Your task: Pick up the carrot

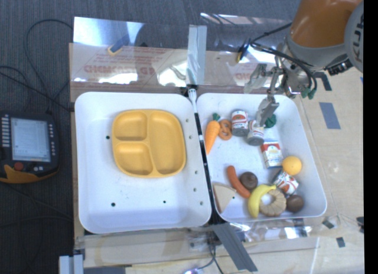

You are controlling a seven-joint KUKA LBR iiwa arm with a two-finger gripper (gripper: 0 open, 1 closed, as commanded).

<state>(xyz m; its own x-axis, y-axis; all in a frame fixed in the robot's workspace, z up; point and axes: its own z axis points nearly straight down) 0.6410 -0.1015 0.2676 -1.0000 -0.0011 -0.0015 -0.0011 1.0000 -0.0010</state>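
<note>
Hovering over the right bin, the gripper carries nothing; jaw state unclear; carrot lies against the divider.

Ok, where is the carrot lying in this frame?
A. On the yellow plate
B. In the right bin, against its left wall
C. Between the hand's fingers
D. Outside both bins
B: the carrot lies in the right bin along its left wall, beside the divider, apart from the hand.
</note>
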